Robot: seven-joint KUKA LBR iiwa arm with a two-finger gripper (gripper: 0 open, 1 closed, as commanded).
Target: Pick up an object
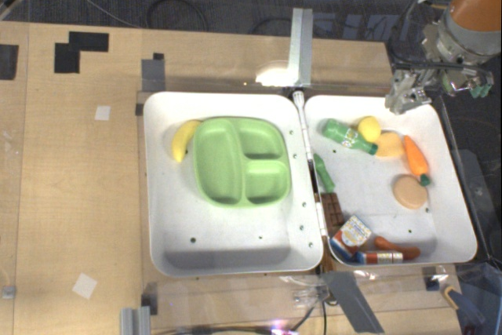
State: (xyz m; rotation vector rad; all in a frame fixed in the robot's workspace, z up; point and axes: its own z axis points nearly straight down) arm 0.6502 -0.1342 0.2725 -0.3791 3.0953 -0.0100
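Across the middle of the frame, two white bins are sitting side by side, the left bin (169, 247) touching the right bin (451, 239) along a shared central edge. A green divided tray (238, 161) is filling most of the left bin's upper half, with a yellow banana (183, 140) lying just beside its left edge, its long axis running from upper right to lower left. Bare floor is showing along the bottom of the left bin.

In the upper right of the frame, the grey arm with its orange band (477, 0) is reaching in, and the gripper (405, 96) is hanging over the right bin's top rim, apart from every object; whether its fingers are wide or narrow I cannot tell.

In the right bin, a green bottle (347, 136) is lying with its long axis tilting from upper left to lower right, touching a yellow lemon (369, 129). An orange carrot (416, 156) is pointing up-left, its green end lower right. A tan round piece (410, 192) is lying below it, with open floor to its left.
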